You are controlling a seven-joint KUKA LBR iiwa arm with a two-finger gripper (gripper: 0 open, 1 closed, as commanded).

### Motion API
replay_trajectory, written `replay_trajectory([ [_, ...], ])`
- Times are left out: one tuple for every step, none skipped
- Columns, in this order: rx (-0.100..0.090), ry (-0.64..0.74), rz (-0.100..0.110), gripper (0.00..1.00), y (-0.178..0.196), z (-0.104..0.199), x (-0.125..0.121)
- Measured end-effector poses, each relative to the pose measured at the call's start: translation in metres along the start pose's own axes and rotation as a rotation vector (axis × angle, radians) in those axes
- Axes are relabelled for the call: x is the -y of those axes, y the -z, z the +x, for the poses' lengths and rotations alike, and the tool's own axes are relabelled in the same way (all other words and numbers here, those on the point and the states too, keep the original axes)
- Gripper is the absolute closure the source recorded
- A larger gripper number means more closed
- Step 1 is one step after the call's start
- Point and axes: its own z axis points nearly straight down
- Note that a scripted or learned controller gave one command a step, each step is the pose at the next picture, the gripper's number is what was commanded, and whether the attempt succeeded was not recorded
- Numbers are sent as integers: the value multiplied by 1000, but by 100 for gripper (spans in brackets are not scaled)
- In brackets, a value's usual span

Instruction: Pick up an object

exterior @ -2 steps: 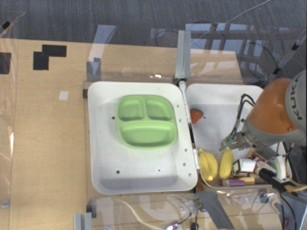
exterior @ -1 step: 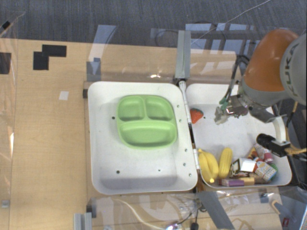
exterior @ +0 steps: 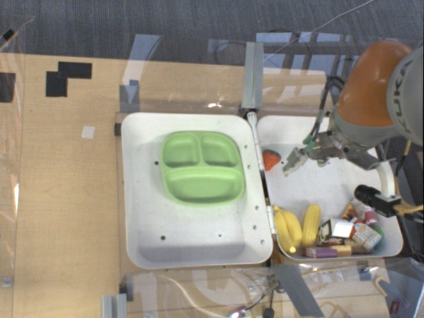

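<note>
My gripper (exterior: 293, 162) hangs over the upper left part of the right bin (exterior: 331, 191), pointing left and down. Just left of its tip a small red strawberry-like item (exterior: 271, 159) lies against the bin's left wall, apart from the gripper. Along the front of the same bin lie two yellow bananas (exterior: 287, 228), a yellow corn cob (exterior: 311, 224) and a cluster of small boxes and packets (exterior: 354, 234). I see nothing held in the gripper.
The left bin (exterior: 142, 197) holds a green divided plate (exterior: 201, 167) near its middle. A metal divider (exterior: 260, 177) separates the two bins. The arm's orange band (exterior: 371, 85) looms over the right bin's back right corner.
</note>
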Motion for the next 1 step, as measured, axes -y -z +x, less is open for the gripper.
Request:
replay_trajectory([
  [0, 66, -2, 0, -115, -39, 8],
])
